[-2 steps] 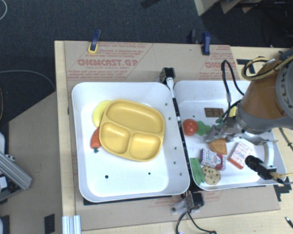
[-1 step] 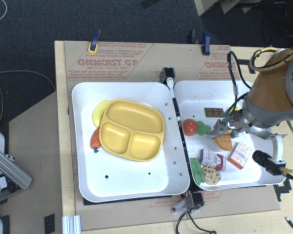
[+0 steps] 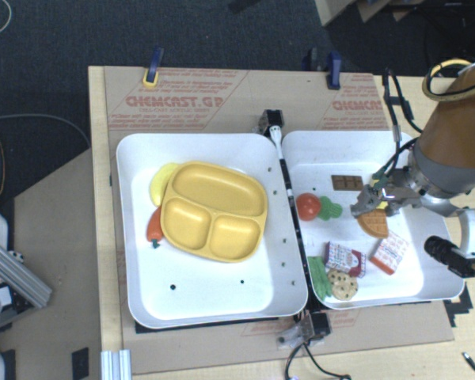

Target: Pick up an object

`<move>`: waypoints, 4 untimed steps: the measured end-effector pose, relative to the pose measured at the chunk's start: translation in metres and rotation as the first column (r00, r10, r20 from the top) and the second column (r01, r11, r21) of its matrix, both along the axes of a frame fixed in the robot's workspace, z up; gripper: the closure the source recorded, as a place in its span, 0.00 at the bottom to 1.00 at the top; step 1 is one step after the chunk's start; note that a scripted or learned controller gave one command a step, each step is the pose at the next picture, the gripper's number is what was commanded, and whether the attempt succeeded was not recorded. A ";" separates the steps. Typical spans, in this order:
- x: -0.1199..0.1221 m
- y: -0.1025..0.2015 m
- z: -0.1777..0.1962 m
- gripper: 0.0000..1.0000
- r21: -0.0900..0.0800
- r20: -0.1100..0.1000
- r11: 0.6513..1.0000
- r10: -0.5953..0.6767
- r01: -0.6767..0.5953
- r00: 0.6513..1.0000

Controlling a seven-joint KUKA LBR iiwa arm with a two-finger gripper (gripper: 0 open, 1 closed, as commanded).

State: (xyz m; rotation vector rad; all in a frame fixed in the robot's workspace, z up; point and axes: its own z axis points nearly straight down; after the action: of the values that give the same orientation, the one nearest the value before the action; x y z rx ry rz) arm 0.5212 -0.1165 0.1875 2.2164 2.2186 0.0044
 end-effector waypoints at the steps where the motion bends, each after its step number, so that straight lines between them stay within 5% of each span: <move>1: 0.001 0.000 0.040 1.00 0.000 0.000 1.000 0.000 0.000 1.000; 4: 0.082 0.157 0.028 1.00 0.002 -0.003 1.000 0.005 -0.005 1.000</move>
State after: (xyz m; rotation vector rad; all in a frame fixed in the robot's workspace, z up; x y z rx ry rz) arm 0.6030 0.0409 0.2156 2.2142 2.2267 0.0033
